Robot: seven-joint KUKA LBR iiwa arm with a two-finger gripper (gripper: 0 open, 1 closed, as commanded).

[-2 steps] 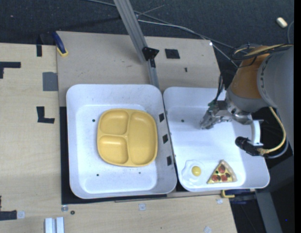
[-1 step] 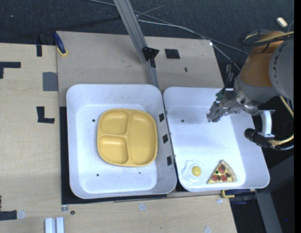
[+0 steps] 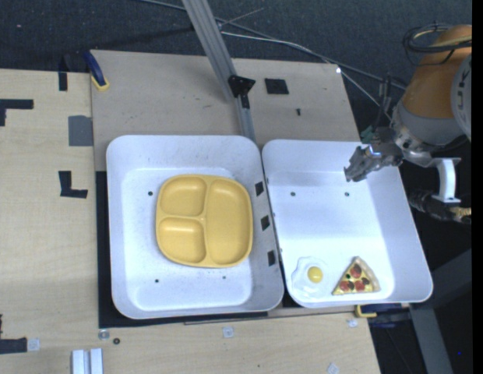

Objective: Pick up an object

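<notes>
**Two bins, claw at upper right**

Left bin: I see a yellow divided plate. Right bin: fried egg and pizza slice at its lower edge. The gripper hangs over the bin's upper right; I cannot tell its spread, and nothing visible sits between its tips.

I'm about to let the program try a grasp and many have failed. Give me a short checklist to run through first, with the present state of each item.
1. Objects to pick lie in the right bin: ok, a toy fried egg and a toy pizza slice sit at its near edge.
2. The two are apart: cannot tell, they lie very close.
3. Gripper above the right bin: ok, over its far edge.
4. Gripper above a target: not ok, both toys are at the opposite end.
5. Gripper free of load: ok, nothing seen on it.
6. Yellow divided plate out of the way: ok, in the left bin.
</notes>
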